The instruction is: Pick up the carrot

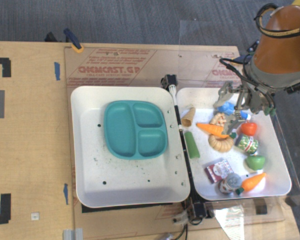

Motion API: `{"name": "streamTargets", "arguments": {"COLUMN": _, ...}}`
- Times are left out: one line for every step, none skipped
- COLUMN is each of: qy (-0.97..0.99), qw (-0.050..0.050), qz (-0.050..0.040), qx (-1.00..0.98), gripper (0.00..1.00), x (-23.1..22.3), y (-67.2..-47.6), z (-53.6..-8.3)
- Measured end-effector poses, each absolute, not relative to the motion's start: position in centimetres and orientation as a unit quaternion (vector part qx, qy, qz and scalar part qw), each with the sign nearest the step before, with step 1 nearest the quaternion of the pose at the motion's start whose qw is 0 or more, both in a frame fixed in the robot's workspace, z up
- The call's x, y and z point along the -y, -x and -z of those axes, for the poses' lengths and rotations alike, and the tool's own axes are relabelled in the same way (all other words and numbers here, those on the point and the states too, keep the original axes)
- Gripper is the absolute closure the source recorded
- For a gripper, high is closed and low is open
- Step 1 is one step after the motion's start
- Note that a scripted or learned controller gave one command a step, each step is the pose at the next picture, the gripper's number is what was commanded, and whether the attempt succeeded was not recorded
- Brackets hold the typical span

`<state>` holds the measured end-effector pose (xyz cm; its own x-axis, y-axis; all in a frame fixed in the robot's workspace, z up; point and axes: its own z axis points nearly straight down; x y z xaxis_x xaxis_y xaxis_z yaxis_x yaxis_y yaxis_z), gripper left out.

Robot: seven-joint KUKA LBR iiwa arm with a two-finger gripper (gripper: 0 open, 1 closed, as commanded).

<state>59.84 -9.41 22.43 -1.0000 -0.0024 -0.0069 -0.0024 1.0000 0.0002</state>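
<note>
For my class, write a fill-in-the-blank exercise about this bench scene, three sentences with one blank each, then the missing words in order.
1. The teal divided plate lies in the ____ bin of this view.
2. The carrot beside the gripper lies in the right bin and is coloured ____.
3. The teal plate has ____ compartments.

Missing words: left; orange; three
</note>
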Motion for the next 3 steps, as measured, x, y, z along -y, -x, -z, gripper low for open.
{"name": "streamTargets", "arguments": {"qy": -0.049, "qw": 0.007, "qz": -0.0002, "qx": -0.999, "gripper": 0.00, "x": 10.1, "y": -56.7, "z": -9.8}}
{"name": "streamTargets", "arguments": {"qy": -0.048, "qw": 0.009, "qz": -0.0001, "qx": -0.999, "gripper": 1.00, "x": 9.9, "y": -56.8, "z": -10.7}}
{"name": "streamTargets", "arguments": {"qy": -0.175, "qw": 0.009, "qz": -0.0019, "qx": -0.984, "gripper": 1.00, "x": 9.9, "y": -54.0, "z": -9.2}}
